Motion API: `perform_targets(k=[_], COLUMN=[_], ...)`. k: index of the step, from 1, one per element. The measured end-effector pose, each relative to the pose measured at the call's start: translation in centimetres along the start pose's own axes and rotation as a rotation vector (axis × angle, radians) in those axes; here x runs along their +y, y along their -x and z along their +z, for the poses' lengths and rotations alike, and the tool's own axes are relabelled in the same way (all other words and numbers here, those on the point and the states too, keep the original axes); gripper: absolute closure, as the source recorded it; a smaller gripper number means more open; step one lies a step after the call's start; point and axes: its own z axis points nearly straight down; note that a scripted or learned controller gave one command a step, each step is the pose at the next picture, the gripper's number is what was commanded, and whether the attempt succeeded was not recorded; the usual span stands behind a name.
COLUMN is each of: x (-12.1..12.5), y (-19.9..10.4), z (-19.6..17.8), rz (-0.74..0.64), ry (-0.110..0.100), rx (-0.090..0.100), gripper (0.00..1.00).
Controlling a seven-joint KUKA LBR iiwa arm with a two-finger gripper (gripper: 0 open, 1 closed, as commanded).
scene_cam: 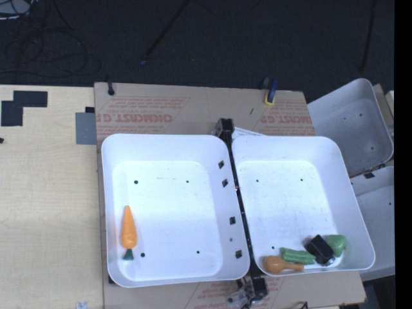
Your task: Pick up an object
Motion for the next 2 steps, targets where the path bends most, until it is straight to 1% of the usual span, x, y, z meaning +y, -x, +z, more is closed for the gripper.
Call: perform_targets(k=[1, 2], x=[0.84, -0.07], y=[-3.06, -3.03], z=[0.29, 0.26], rz=[0.005, 0.007], ry=[-0.006, -0.006], rx=[0.0, 0.0], gripper=[1.0, 1.0])
